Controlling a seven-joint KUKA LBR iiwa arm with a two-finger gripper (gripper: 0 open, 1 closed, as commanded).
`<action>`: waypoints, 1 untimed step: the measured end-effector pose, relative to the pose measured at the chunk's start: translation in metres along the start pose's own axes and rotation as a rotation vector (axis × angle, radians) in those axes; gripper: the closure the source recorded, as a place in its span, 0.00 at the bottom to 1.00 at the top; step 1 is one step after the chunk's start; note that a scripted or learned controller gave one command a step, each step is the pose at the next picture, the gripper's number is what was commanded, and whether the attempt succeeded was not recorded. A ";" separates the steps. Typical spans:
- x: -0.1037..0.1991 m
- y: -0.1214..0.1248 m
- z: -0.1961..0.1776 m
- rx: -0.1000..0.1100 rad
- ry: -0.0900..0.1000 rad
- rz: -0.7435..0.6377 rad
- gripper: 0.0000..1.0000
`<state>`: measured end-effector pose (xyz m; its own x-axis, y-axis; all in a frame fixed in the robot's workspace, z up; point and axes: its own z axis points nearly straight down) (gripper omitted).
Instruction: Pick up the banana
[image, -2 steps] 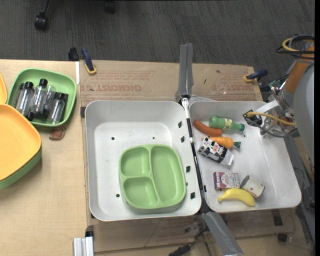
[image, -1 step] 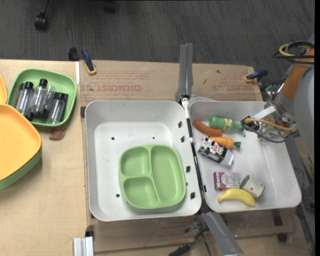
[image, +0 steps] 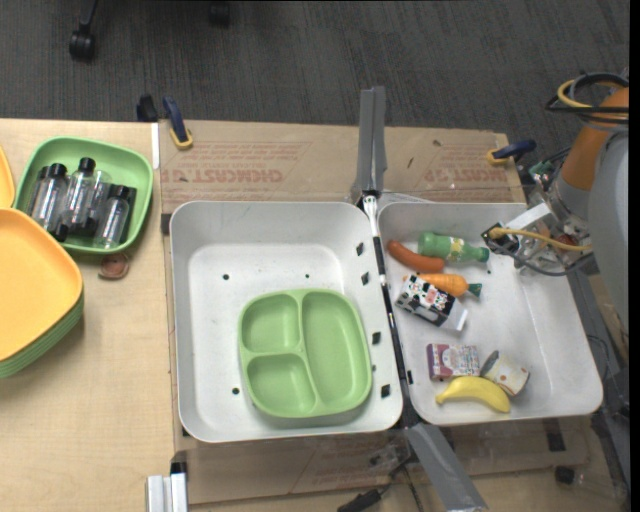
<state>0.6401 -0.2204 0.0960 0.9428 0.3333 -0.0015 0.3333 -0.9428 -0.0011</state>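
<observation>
- I find the banana (image: 473, 393) in the right bin (image: 575, 345), by its near rim. Its long axis runs left to right across the view, with both ends dipping toward that rim.
- Tool (image: 535, 245) sits at the bin's far right side, well apart from the banana — I cannot tell its opening.
</observation>
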 end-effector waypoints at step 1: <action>-0.001 -0.001 0.003 0.000 0.001 -0.023 1.00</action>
<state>0.6393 -0.2199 0.0929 0.9349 0.3549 -0.0004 0.3549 -0.9349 -0.0013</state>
